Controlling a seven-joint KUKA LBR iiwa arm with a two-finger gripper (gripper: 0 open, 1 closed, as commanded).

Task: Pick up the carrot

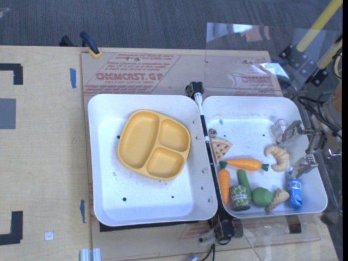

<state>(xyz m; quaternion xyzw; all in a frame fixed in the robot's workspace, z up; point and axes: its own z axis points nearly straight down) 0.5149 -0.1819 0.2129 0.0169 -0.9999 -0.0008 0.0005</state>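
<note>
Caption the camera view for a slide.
Yellow divided plate in the left bin; two carrots among toy food in the right bin, gripper above.

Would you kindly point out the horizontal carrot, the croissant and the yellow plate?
horizontal carrot (244, 163), camera view, middle of its orange body.
croissant (279, 156), camera view, middle of its curve.
yellow plate (140, 136), camera view, largest compartment.

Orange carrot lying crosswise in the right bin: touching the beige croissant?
Apart. The camera view shows white bin floor between the green leaf end of the crosswise orange carrot and the beige croissant.
</note>
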